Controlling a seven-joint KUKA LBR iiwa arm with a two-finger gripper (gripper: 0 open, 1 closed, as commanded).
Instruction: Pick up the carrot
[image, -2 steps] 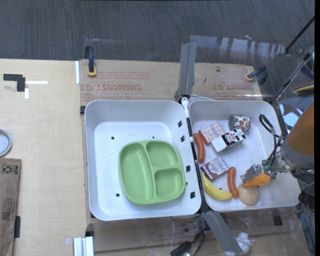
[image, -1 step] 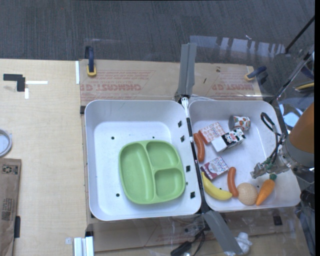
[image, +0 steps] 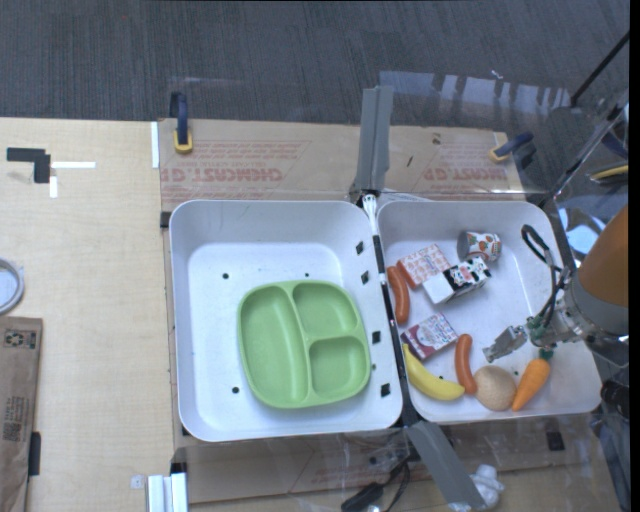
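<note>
Camera view looked down on my desk (image: 90, 230), where mirrored red lettering on the cardboard sheet (image: 270, 160) behind the bins seemed to read "CHEMCAST GP", printed backwards from where the camera stood. A brown paper bag (image: 18, 385) at the left edge carried a small recycling mark; the rest of its print was too small to read. The little cartons (image: 455, 278) in the right bin (image: 560, 400) bore pictures and print that I could not make out.

The carrot (image: 530, 383) lay in the right bin's near right corner, its long axis tilted: the thick top end pointed up and to the right, toward my claw, and the narrow tip pointed down and to the left, just beside a tan, round potato-like piece (image: 493, 387). It was plain orange, smooth, tapered, with a small green stub at the thick end.

My claw (image: 510, 342) hung just above and left of the carrot's top end, nothing visible between its fingers; whether they were spread or closed I could not tell.

A banana (image: 432, 379) and a red sausage (image: 464, 361) lay left of the potato piece. The left bin (image: 200, 300) held a green divided plate (image: 303, 343).
</note>
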